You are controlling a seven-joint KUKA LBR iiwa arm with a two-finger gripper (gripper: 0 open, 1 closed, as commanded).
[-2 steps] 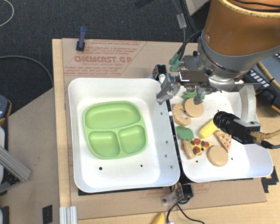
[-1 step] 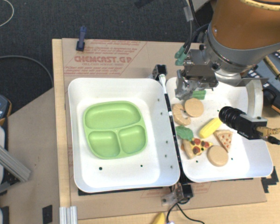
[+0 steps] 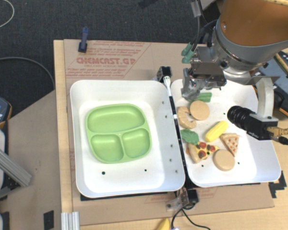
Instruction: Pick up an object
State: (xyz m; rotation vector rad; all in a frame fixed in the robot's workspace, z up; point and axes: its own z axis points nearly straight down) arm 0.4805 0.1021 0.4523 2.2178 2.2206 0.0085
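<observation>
The right bin (image 3: 266, 174) holds several toy foods. A tan round disc (image 3: 199, 110) lies at the top, with a pale ring-shaped piece (image 3: 185, 118) to its left. Below them are a green leaf (image 3: 190, 137), a yellow corn cob (image 3: 216, 131), two pizza slices (image 3: 230, 143) (image 3: 200, 152) and a second tan disc (image 3: 224, 160). My gripper (image 3: 193, 93) hangs low over the bin's far left corner, just above the first tan disc. A small green piece (image 3: 205, 97) lies right beside it. Nothing is visibly held.
The left bin (image 3: 79, 128) carries a green divided plate (image 3: 117, 132). Both bins rest on a cardboard sheet (image 3: 110, 56), with a blue clip (image 3: 83, 40) at its far edge. A black clamp (image 3: 164, 74) sits between the bins at the back.
</observation>
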